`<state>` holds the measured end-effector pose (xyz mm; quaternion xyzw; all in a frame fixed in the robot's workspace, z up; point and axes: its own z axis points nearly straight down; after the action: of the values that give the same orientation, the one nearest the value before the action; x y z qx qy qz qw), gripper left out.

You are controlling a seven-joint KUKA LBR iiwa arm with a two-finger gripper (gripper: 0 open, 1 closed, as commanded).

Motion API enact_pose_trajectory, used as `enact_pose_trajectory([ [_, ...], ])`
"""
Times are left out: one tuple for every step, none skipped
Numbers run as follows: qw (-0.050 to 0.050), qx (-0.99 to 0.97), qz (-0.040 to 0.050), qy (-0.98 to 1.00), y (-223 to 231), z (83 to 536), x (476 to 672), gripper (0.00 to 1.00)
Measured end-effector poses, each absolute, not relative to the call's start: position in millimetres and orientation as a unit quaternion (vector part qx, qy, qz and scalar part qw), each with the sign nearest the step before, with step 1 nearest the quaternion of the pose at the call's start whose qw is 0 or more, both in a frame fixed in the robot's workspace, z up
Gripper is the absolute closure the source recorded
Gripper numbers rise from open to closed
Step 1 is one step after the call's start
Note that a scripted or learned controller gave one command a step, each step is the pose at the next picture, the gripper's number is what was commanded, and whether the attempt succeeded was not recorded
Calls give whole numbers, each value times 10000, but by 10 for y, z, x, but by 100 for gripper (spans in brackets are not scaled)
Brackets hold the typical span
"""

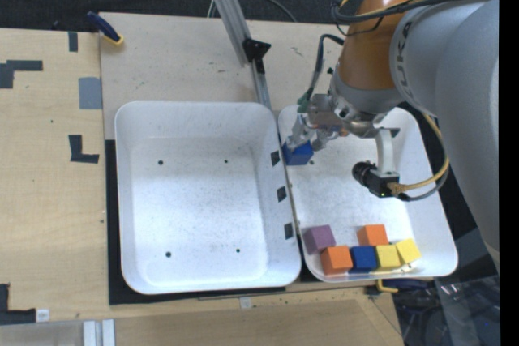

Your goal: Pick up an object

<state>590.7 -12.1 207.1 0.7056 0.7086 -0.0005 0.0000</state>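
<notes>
Clamped between the fingers of the end effector (pixel 303 143), the blue block (pixel 299 153) hangs clear above the right bin (pixel 430 182), away from the cubes (pixel 362 249) crowding that bin's near edge.

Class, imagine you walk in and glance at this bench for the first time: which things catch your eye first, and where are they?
The big grey arm with its orange band fills the right side, and its gripper hangs over the right bin with a blue block at its tip. A cluster of coloured blocks sits along that bin's near edge, beside the left bin.
</notes>
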Motion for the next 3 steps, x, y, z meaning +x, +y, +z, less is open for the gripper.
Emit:
enact_pose_trajectory([
  [1, 7037, 18, 7105, 655, 2227, 6268, 100],
  [-3, 7094, -33, 7048, -159, 1897, 6162, 100],
  [-1, 7067, -14, 7075, -105, 1916, 6173, 0],
])
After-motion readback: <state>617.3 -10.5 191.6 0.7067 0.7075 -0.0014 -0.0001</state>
